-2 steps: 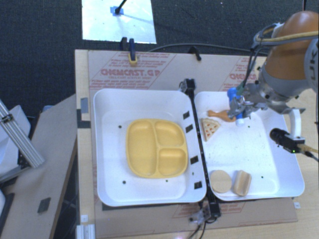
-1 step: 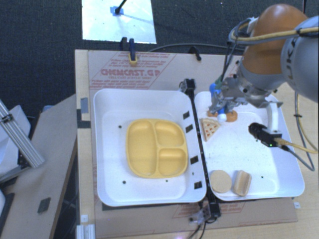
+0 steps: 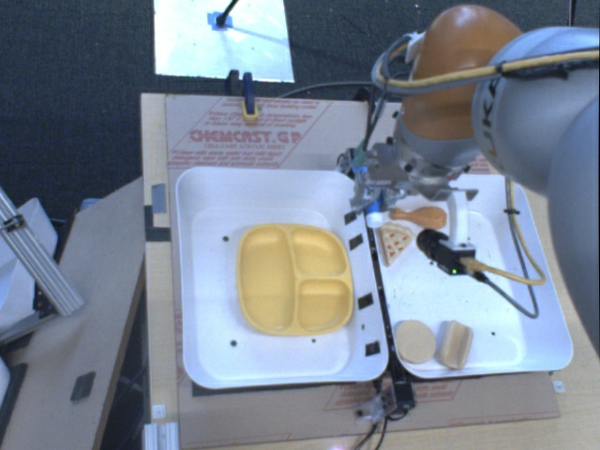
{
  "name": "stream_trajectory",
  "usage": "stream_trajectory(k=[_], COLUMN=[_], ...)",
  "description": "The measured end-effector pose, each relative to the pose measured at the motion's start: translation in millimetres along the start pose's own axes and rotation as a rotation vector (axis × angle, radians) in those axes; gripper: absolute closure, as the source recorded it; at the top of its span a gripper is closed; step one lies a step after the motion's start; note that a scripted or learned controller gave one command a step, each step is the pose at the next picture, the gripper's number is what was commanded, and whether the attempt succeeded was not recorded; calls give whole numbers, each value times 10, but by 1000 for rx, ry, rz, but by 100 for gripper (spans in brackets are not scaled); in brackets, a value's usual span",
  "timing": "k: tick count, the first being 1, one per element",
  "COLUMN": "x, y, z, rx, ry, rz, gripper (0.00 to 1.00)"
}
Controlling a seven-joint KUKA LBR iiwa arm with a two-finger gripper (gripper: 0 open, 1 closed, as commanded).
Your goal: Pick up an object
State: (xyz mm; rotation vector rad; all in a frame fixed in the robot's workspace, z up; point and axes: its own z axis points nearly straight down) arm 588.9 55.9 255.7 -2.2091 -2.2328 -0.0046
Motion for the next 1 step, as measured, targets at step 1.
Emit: stream_trajectory(k=[1], x=[443], y=[68], z=[222], rx=[2], ry=[-1], rz=[2], gripper=[100])
